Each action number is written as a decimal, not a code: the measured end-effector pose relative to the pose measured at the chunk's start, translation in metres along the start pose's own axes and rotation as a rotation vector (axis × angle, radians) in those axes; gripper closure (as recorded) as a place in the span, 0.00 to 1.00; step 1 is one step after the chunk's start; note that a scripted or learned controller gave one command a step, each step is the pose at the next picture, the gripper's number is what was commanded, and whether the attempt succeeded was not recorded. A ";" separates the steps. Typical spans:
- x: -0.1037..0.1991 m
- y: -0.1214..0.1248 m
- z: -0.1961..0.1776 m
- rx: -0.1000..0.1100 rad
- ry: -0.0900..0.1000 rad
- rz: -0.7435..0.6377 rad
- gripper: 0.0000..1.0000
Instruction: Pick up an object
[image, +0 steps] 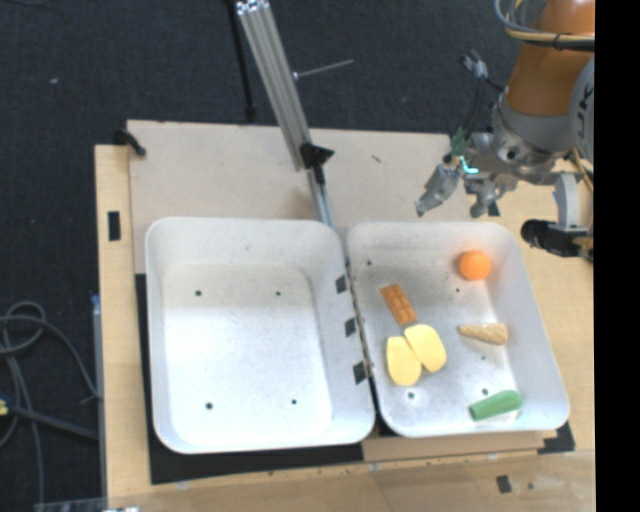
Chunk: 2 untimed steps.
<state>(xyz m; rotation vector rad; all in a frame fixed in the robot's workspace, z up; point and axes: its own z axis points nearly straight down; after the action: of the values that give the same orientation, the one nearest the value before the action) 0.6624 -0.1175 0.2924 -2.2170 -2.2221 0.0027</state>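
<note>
The arm (545, 75) entered at the upper right of the frame, its orange band at the top edge and the grey wrist below it. The wrist angled down and toward the left. The gripper (458, 195) hung at the arm's lower left end, right of centre in the upper part of the frame, with nothing seen between its fingers.

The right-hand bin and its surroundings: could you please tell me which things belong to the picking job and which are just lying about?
Belonging to the job:
- gripper, above the right bin's far rim, open
- orange ball
- orange-brown block
- two yellow pieces, touching
- tan piece
- green piece

Lying about:
- left bin
- slanted metal rail
- cables on the floor
</note>
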 end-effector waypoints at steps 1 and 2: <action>-0.001 0.001 -0.003 -0.004 -0.002 -0.001 0.00; 0.004 -0.002 0.042 -0.001 -0.003 -0.001 0.00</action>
<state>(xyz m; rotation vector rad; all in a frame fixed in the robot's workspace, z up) 0.6607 -0.1131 0.2508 -2.2182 -2.2255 0.0052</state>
